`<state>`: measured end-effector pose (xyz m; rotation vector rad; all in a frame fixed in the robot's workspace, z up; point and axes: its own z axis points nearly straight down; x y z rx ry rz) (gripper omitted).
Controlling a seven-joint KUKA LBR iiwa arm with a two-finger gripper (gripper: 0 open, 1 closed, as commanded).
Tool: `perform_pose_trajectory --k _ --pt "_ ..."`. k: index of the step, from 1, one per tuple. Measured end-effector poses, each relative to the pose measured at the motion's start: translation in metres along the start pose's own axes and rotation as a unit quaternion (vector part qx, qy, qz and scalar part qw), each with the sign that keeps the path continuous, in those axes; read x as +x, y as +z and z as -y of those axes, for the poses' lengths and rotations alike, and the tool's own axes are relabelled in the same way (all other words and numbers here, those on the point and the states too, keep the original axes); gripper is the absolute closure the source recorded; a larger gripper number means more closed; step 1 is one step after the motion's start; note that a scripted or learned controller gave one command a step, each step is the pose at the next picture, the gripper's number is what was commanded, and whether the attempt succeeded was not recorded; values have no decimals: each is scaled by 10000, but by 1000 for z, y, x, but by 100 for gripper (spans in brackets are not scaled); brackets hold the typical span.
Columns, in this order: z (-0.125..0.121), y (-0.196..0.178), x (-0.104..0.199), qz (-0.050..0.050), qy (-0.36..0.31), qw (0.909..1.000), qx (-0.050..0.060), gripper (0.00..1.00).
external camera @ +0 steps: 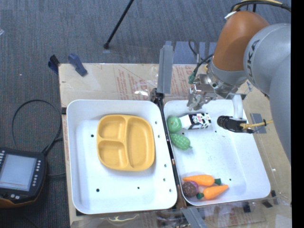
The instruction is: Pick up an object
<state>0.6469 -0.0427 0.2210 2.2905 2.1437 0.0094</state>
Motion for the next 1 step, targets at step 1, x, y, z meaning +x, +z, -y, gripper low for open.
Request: perform_pose_trajectory --k 1 --pt "2 6 -1 6 3 10000 56 0"
